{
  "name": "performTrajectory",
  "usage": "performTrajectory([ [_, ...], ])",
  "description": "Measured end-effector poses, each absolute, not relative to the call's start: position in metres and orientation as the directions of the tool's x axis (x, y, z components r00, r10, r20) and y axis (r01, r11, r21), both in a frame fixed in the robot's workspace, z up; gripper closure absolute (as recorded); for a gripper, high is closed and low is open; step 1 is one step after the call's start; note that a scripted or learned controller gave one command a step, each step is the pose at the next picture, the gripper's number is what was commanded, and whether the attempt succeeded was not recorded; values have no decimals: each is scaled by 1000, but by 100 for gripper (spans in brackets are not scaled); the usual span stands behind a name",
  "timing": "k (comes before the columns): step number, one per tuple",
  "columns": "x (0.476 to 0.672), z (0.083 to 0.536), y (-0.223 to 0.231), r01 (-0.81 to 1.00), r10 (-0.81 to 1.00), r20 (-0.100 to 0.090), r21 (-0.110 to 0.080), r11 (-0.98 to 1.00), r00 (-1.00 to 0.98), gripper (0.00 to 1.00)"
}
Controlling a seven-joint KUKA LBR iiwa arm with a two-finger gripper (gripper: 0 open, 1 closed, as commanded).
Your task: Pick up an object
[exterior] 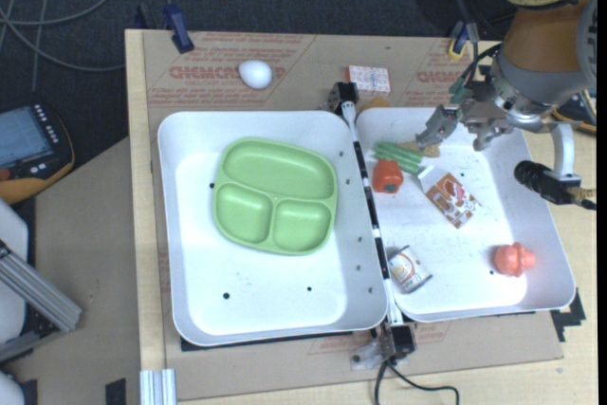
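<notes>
Claw point(455, 130): fingers spread, holding nothing, over right bin's point(555, 247) far edge.
Nearest thing: green stalks point(398, 156), just left of claw.
Long axis: slanting toward the bins' shared rim.

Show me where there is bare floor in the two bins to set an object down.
Left bin: a broad bare strip along its near edge, below the green divided plate. Right bin: a bare patch in the middle, between the snack packet, the small can and the pink toy. Crowded: its far left corner, where the green stalks, the red pepper and the gripper sit close.
</notes>
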State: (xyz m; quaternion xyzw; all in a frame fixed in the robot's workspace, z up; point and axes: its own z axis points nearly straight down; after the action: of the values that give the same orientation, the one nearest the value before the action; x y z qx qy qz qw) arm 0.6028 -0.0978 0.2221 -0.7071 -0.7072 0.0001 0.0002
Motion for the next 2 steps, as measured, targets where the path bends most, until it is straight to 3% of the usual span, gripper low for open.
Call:
performTrajectory([
  [1, 593, 89, -124, 1000, 1000, -1, 1, -1, 1, 0],
  [2, 568, 84, -131, 1000, 1000, 1, -2, -1, 1, 0],
])
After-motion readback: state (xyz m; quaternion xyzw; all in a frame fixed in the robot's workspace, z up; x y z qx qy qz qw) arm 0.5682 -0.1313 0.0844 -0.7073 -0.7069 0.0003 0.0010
